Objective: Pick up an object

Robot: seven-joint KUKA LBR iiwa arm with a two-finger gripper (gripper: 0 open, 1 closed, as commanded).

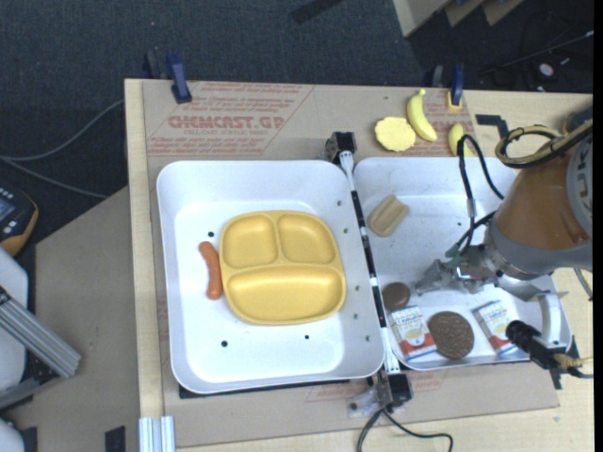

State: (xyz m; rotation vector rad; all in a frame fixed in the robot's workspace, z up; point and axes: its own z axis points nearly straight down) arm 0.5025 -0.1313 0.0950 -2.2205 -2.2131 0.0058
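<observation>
Brown cookie (451, 333) lies beside small packets (411, 329); claw (459, 273) hovers above, state unclear.

Objects lying in the two bins

Left bin: yellow tray (281, 266), flat, with an orange sausage (212, 269) just left of it. Right bin: tan block (387, 215), small brown disc (397, 296), brown cookie (451, 334) between two packets (411, 330).
</observation>
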